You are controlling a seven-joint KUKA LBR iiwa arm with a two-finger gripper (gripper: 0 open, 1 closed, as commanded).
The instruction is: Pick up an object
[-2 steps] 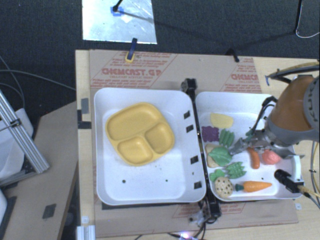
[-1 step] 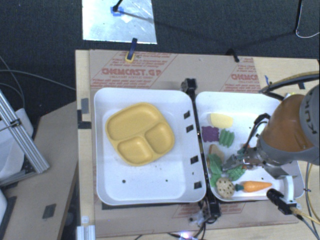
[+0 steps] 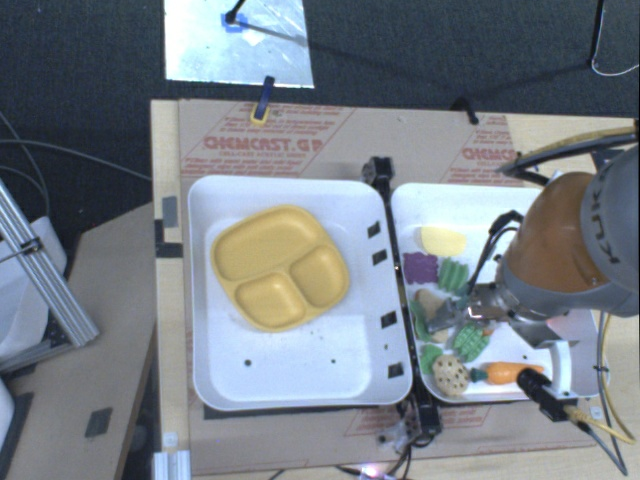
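**End effector low over a crowded right bin**

The arm [image 3: 565, 243], grey with an orange band, reaches in from the right and covers much of the right bin [image 3: 470, 196]. Its end effector [image 3: 452, 315] sits down among the toy food near the bin's left wall; whether it is apart, together or clamped on anything cannot be told, since the metal parts blur into the items beneath.

The pickable things are packed close together there. A pale yellow piece [image 3: 441, 240] lies toward the far side, with a purple grape cluster [image 3: 420, 267] just in front of it and a green ridged piece [image 3: 454, 274] beside that. A beige piece [image 3: 430, 304] lies right at the end effector, another green piece [image 3: 469, 342] just on its near side. Along the near wall sit a spotted cookie [image 3: 449, 372] and an orange carrot [image 3: 505, 372].

The left bin [image 3: 290, 368] holds a yellow divided tray [image 3: 280, 266], well apart from the arm. Both bins rest on a cardboard sheet [image 3: 330, 133] on the tabletop.
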